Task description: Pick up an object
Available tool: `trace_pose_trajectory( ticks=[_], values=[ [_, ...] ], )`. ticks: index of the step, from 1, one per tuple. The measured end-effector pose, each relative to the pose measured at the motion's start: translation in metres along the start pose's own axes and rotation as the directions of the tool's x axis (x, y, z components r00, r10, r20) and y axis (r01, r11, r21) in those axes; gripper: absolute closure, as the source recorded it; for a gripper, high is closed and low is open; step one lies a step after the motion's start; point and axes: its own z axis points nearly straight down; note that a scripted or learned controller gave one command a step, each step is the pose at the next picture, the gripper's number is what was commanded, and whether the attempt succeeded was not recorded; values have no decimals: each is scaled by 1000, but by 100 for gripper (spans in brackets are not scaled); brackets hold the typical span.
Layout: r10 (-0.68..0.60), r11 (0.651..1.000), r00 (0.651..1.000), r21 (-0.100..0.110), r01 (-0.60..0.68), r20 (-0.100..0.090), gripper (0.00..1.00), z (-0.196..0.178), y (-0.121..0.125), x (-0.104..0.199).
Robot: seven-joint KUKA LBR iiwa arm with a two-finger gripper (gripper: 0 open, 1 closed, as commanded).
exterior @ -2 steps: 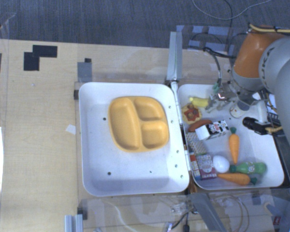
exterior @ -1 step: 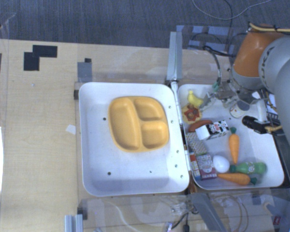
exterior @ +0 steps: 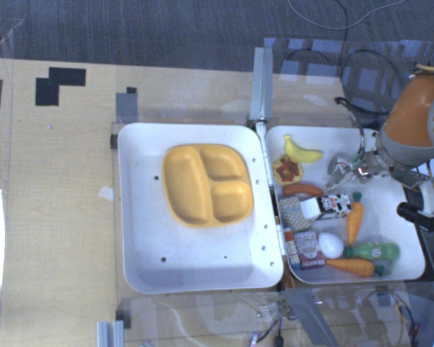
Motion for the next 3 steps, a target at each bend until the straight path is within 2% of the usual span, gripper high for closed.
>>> trace_pose_trajectory(
  ticks=[1,2,3],
  values=[
    [-233,972,972,-4,233,5,0,-1,-65,-2],
    [-231,973,973,-8,231,5,100,-12,-62,-2],
    [-48,999,999,1,48,0,100,-146,-4,18]
  ],
)
